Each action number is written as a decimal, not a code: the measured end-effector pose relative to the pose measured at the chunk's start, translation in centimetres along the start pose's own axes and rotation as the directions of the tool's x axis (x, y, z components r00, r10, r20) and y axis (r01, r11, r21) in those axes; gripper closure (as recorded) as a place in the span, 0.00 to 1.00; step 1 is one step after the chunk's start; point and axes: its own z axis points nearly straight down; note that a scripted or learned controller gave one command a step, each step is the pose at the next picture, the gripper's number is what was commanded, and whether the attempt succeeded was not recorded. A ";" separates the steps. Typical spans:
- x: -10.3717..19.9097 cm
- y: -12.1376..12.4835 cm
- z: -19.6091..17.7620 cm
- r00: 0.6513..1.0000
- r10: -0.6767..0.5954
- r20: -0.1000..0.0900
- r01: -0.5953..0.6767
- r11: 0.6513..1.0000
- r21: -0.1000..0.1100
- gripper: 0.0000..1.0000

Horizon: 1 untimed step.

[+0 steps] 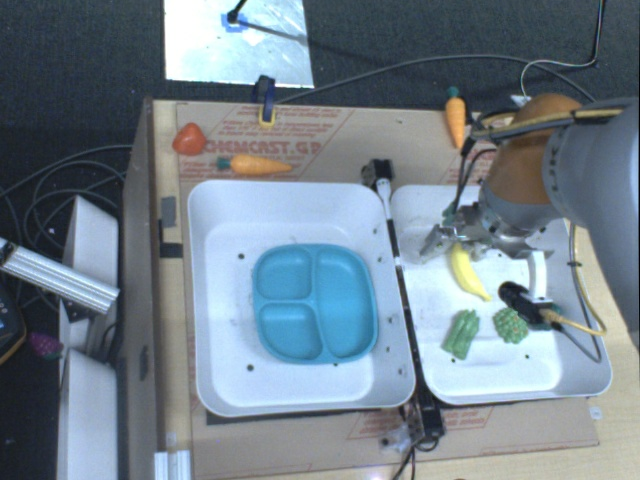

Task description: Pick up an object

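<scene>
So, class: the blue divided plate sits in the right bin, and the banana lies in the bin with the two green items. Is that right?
Not quite. The camera view shows the blue divided plate in the left bin, not the right one. The rest holds: the banana lies in the right bin with the two green items.

A yellow banana (467, 271) lies slanted in the right bin (580, 368) (near its back); closer to the front sit a green ridged vegetable (461, 333) and a green bumpy piece (511, 325).

Plate (313, 302) in L bin (210, 268), banana (465, 271), 2 veg pieces (462, 333) in R bin (570, 368), carrots (258, 165) behind bins
</scene>
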 end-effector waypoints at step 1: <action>-0.1 0.1 -1.1 1.000 -0.001 0.001 0.001 1.000 -0.003 1.00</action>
